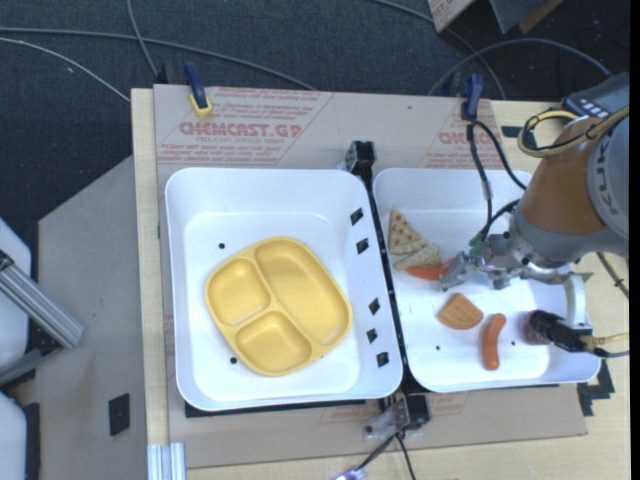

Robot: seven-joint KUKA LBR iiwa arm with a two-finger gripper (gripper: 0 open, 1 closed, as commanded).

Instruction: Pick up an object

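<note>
grey and orange, the arm reaches in from the right edge and bends down over the right bin. its jaws hang near the bin's middle, whether open or closed i cannot tell, above a tan round food piece. beside that lies a sausage; a waffle wedge sits by the left wall. the left bin holds a yellow divided tray.

I see a yellow three-compartment plastic tray lying in the left white bin, well apart from the fingers.
</note>
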